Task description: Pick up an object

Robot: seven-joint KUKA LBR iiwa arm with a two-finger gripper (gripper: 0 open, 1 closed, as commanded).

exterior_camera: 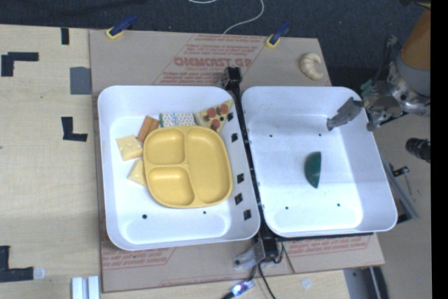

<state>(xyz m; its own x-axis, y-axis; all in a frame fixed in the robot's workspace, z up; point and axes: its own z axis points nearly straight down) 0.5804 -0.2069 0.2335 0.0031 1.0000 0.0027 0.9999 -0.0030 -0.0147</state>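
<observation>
Right bin: a shallow white plastic tray (364, 171) with rounded corners and small dark dots on its floor is seen beside its twin
Object: a dark green piece (313, 169) is seen lying on the floor of the right bin, right of the bin's middle; it is shaped like a half-moon or wedge, smooth and matte, with one curved edge and one straighter edge
Gripper: the gripper (358, 113) is held at the upper right corner of the right bin, over its rim; a grey finger (343, 113) is seen slanting down to the left over the bin floor, and whether the fingers are spread or closed cannot be told; nothing is seen between them
Object to gripper: the green piece is set apart from the gripper, below it and slightly to its left in the view, with bare white floor between the two
Left bin: a matching white tray (112, 150) is taken up largely by a yellow plate (187, 166), glossy plastic, rounded and divided into three compartments
Around the plate: flat tan and orange card-like pieces (130, 146) are tucked against the plate's upper left edge
Bench: brown cardboard (210, 59) with red print is laid under both bins
</observation>
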